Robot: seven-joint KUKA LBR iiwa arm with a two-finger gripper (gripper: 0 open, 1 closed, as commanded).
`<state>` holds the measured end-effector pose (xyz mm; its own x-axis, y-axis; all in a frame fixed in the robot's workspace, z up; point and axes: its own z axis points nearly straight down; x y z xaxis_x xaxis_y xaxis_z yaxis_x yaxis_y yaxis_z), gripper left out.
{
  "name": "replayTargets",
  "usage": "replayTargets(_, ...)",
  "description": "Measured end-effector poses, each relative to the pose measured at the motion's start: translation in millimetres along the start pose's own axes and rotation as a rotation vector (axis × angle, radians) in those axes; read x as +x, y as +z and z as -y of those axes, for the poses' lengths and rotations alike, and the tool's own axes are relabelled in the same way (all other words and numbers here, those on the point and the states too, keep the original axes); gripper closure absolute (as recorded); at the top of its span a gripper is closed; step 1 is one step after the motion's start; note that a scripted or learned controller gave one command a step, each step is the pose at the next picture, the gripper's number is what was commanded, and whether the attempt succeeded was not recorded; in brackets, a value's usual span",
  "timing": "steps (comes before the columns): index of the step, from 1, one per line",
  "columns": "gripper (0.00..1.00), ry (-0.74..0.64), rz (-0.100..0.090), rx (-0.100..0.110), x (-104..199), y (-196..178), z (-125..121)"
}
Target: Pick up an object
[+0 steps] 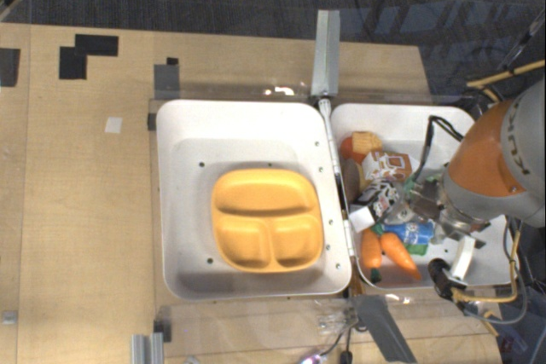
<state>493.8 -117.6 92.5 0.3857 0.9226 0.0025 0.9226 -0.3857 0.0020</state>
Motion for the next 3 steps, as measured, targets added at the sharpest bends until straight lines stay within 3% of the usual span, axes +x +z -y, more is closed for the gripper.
replayTargets(1, 0.00, -0.039, 0.002, -0.001, -5.6, -41.9, -36.4)
replayTargets(2, 0.00, -0.242, 0.001, -0.010, 11.4, 0.7, -102.2)
replayTargets(3, 1.00, -0.250, 0.001, -0.013, 13.5, -10.0, -103.0)
